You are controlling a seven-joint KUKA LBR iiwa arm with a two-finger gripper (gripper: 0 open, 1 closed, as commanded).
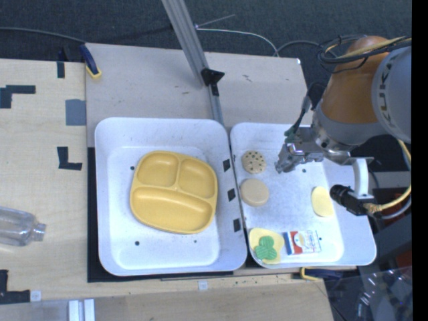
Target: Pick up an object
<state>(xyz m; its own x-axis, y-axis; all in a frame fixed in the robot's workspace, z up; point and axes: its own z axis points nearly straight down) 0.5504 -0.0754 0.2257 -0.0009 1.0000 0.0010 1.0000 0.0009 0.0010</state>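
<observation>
Clear plastic bottle (19, 226) cut off by the left edge, arm's upper body cut by the right edge, gripper (289, 158) fingertips too small and dark to judge, carton (301, 242) print too small to read.

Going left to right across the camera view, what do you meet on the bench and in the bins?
Clear plastic bottle → yellow divided plate → tan round disc → gripper → yellow piece.

Two white bins (110, 179) – one yellow tray (174, 191), two cookies (253, 160), three other small items (301, 242)
</observation>
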